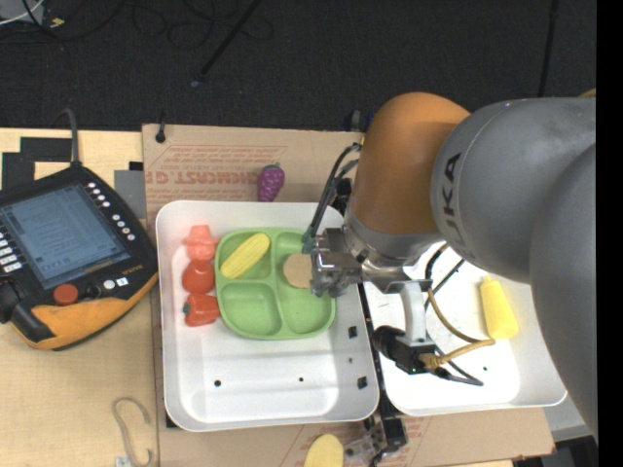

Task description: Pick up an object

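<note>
Reaching in from the right, the big grey arm [516,183] with its orange band [409,163] hangs over the two white bins. Its gripper [322,278] is low over the left bin [273,387], right at the right side of a green plate [255,311]. The arm's own parts hide the tip, so it is not clear if the gripper is open or closed, or if it has hold of anything.

The green plate has little walls that split it into parts. A yellow toy corn [243,254] lies tilted in the top left part. A round tan piece [293,270] lies in the top right part, just beside the gripper on its left. Whether the two touch cannot be told. The big bottom part of the plate shows only green.

Three small toys sit in a row just left of the plate, in the same bin. The top one is pink [200,240]. The two under it are red [198,278] and red-orange [202,309].

In the right bin [506,382] a long yellow toy [497,307] lies near the far right side, well apart from the gripper.

A purple toy [271,181] rests on the brown cardboard [209,168] behind the left bin. Another yellow thing [324,450] sits at the front edge, below the bins. On the desk [58,387] to the left lies a grey and orange control pad with a screen [68,246], and a small metal hook [131,426] lies near the front.
</note>
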`<state>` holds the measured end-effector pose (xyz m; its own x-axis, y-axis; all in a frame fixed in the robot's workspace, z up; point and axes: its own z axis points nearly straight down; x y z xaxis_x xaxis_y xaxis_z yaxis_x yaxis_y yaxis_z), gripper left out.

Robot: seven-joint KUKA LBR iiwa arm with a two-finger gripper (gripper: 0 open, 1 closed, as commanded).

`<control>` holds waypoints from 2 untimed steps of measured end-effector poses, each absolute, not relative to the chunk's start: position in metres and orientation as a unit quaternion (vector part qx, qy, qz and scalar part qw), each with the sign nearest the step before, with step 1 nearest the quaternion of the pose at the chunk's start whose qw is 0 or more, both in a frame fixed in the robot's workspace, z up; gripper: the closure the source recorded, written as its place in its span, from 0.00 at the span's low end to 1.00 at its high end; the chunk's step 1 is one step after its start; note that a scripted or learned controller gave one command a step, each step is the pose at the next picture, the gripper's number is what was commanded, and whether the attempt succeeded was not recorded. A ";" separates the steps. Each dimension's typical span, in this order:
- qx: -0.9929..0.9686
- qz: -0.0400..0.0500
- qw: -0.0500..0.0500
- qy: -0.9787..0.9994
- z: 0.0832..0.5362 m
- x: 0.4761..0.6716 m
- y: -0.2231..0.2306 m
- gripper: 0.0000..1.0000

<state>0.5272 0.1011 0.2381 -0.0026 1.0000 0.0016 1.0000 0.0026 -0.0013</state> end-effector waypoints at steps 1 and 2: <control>-0.708 0.002 0.001 -0.706 0.234 0.520 0.100 1.00; -0.708 0.001 0.001 -0.707 0.232 0.523 0.107 1.00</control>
